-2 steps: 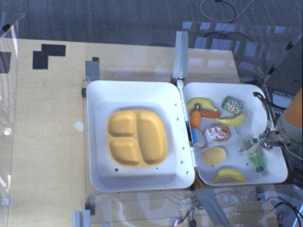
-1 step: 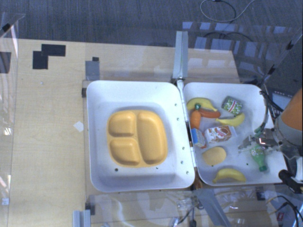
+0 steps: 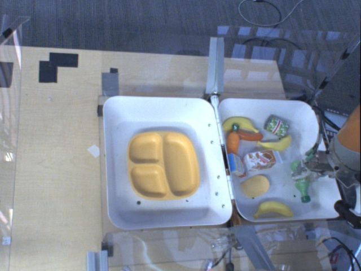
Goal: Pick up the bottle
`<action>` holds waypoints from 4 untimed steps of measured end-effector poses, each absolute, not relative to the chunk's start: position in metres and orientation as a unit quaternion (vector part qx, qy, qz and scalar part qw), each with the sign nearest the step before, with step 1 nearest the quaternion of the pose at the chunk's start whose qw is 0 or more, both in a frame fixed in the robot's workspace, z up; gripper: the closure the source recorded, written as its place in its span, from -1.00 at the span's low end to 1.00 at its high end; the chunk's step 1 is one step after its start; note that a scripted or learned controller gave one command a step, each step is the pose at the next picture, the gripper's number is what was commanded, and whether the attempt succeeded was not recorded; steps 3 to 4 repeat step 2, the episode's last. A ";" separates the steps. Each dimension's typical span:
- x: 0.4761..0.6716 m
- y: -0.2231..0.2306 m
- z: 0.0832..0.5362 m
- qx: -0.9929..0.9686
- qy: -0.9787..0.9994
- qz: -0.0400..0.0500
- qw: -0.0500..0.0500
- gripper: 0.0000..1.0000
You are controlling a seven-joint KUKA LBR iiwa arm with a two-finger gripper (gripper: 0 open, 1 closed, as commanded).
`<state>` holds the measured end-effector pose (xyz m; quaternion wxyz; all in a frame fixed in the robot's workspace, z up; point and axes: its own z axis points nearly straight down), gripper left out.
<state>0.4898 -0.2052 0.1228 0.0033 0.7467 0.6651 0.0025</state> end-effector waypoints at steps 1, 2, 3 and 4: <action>0.516 -0.132 0.234 0.720 0.694 0.002 0.003 1.00; 0.487 -0.100 0.232 0.853 0.522 0.000 0.001 1.00; 0.487 -0.100 0.232 0.853 0.522 0.000 0.001 1.00; 0.487 -0.100 0.232 0.853 0.522 0.000 0.001 1.00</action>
